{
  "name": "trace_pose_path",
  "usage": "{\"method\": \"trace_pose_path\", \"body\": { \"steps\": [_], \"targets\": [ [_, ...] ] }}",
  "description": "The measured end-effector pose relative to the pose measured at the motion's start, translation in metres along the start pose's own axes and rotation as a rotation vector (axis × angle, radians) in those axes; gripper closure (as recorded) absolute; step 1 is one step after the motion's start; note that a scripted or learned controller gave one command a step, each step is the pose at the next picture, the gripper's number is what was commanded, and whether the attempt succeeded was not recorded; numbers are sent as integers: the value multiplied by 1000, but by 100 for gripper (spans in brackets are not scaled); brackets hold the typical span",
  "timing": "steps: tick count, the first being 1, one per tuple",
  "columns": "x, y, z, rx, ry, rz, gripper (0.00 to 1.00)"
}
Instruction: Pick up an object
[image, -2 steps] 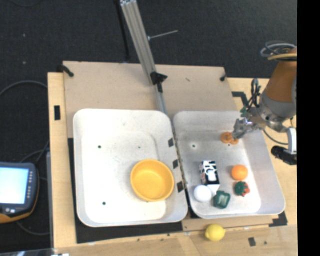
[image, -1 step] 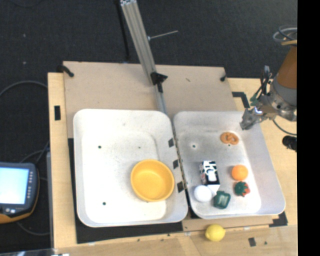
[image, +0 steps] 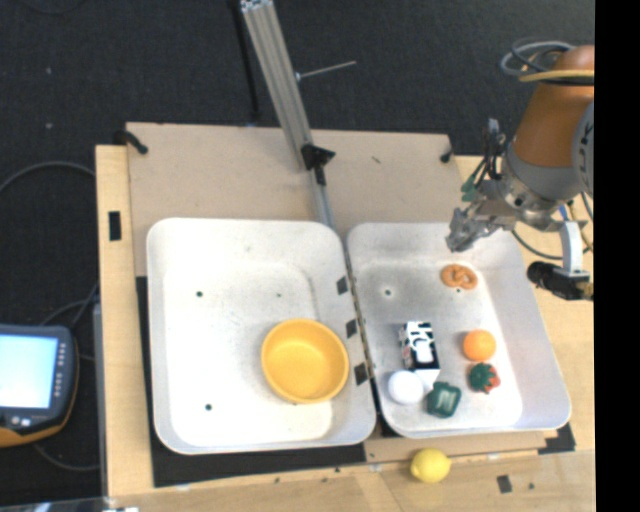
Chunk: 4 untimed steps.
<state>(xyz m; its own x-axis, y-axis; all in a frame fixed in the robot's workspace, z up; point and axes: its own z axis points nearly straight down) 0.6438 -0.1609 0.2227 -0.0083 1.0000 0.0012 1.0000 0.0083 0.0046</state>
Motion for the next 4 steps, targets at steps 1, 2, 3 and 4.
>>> {"method": "trace_pose_path", "body": {
  "steps": [1, 2, 3, 4],
  "targets": [
    [56, -6, -2, 4, 0, 1, 100],
    [104, 8, -5, 2, 0, 1, 100],
    [151, 18, -11, 2, 1, 1, 100],
    [198, 24, -18, 2, 1, 1, 100]
  ]
}}
